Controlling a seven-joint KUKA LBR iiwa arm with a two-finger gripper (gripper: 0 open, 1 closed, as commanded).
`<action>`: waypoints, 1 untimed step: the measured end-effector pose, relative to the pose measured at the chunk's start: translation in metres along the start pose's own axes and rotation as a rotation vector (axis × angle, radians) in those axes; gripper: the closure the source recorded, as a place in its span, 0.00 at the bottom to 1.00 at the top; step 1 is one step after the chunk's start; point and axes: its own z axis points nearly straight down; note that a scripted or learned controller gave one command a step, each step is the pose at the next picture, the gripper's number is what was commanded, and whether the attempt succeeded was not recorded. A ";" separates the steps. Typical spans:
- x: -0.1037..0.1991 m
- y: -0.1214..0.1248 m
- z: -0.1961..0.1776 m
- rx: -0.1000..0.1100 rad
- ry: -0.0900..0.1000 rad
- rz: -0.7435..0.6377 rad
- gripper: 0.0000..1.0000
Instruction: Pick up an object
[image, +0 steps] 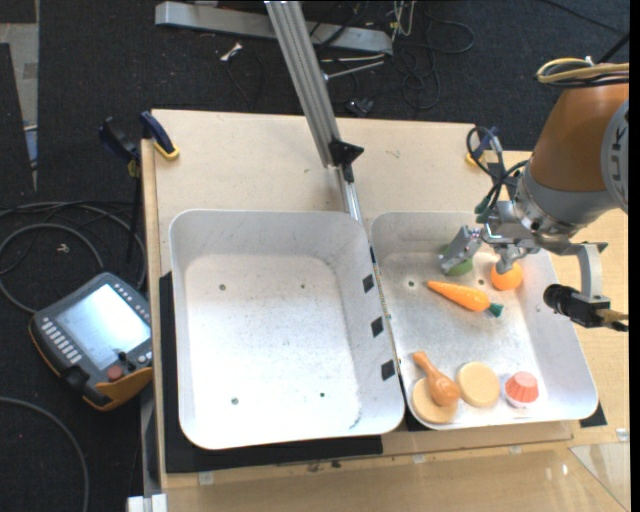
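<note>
The toy carrot (461, 295) is lying in the right bin (560, 370), just below the tool (487, 243) and apart from it. A small orange fruit (507, 277) is sitting directly beside the tool, on its lower right, and a green piece (458, 265) is lying at its lower left, partly covered by it. The tool is hanging low over the bin's upper area; whether it is spread or pressed together cannot be told. Farther below the tool, a drumstick (434, 378), a tan round piece (478, 384) and a pink-topped cupcake (521, 388) are lining the bin's near edge. The left bin (265, 320) is resting on the desk (250, 160) well to the tool's left.
</note>
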 end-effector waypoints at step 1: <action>0.000 0.000 -0.002 -0.004 -0.001 0.002 0.00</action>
